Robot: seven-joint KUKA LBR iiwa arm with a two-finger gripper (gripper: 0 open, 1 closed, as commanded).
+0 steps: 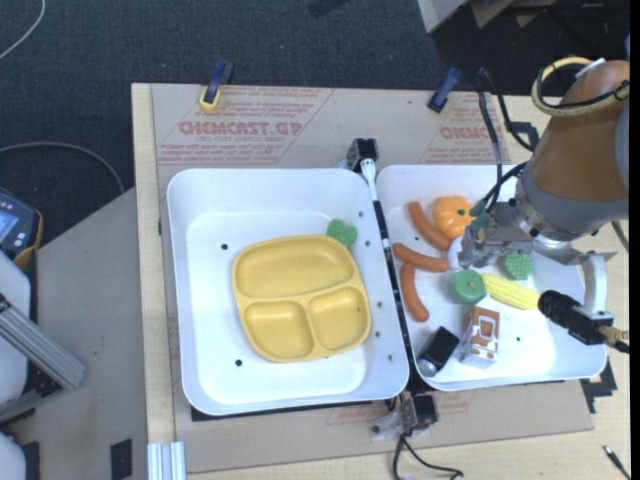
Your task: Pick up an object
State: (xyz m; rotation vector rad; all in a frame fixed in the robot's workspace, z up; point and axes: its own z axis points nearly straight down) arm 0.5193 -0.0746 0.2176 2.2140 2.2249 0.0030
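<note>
1. The bench [250, 118] is a cardboard-covered board with red print, and it carries two shallow white bins side by side.
2. The arm [580, 158] enters from the right side. It is grey with an orange band above the wrist, and it hangs over the right bin [560, 363].
3. The left bin [200, 268] holds a yellow divided plate [298, 296] near its middle. A small green piece [343, 232] touches the far right corner of this plate.
4. The right bin holds the small objects for picking. Three orange sausages [420, 259] lie along its left edge: one near the far side, one in the middle, one closer to the near side.
5. An orange pumpkin-like toy [452, 214] sits near the far edge of the right bin, just beside the gripper.
6. A yellow corn cob [510, 292] lies near the middle of the bin, with a round green object [466, 287] touching its left end and a green leafy piece [518, 265] just behind it.
7. A small red and white carton [482, 335] and a black object [437, 348] lie near the front edge of the bin.
8. The gripper [482, 250] is low in the right bin, between the pumpkin toy and the round green object. Whether the claw is spread or pressed together cannot be told from this view.
</note>
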